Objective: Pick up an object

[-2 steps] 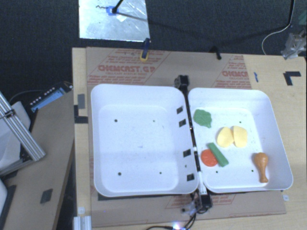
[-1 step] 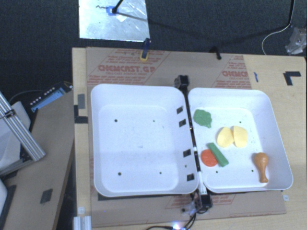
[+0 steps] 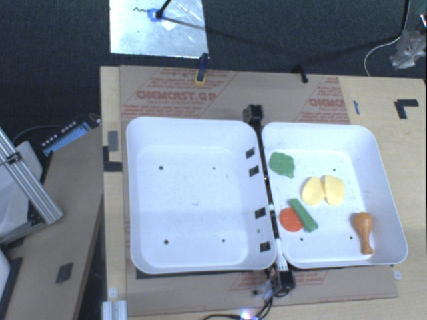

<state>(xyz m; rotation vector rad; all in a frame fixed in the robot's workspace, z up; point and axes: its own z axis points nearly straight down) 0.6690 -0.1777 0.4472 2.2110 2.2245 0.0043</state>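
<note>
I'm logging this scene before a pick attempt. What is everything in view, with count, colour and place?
bins: two, white, side by side on the bench
leafy green piece: one, green, right bin, upper left
yellow pieces: two, yellow, right bin centre, touching
red round piece: one, red, right bin, lower left
green stick: one, green, lying slantwise across the red piece's edge
drumstick: one, tan-orange, right bin, lower right
clips: four, dark, along the seam between bins
shiny sheet: one, silver, on the dark floor above the bench
</note>
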